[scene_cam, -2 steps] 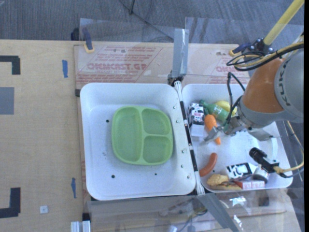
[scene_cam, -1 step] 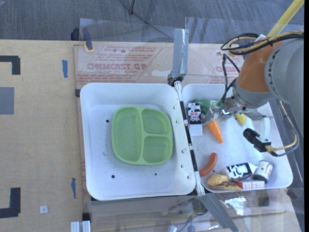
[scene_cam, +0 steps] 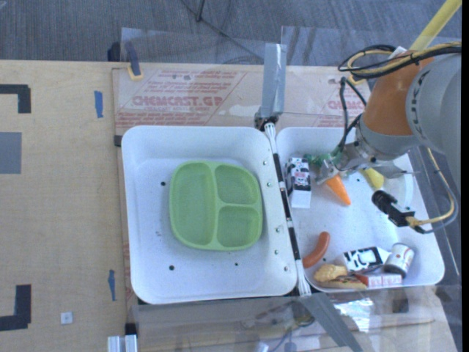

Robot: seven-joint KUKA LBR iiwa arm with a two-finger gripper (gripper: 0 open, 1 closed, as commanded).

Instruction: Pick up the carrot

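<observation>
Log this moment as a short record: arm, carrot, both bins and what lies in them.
arm: reaches in from the right, gripper over the right bin, at the carrot's upper end
carrot: orange, lying in the right bin, near its upper middle
left bin: holds a green divided plate
right bin, other items: sausage, small carton, can, yellow piece
grasp: cannot tell from this view

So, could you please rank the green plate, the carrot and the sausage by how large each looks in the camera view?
1. Green plate, by far the largest.
2. and 3. Sausage and carrot: they look alike in size, and the carrot's top end is partly hidden by the hand, so I won't rank them.
</observation>
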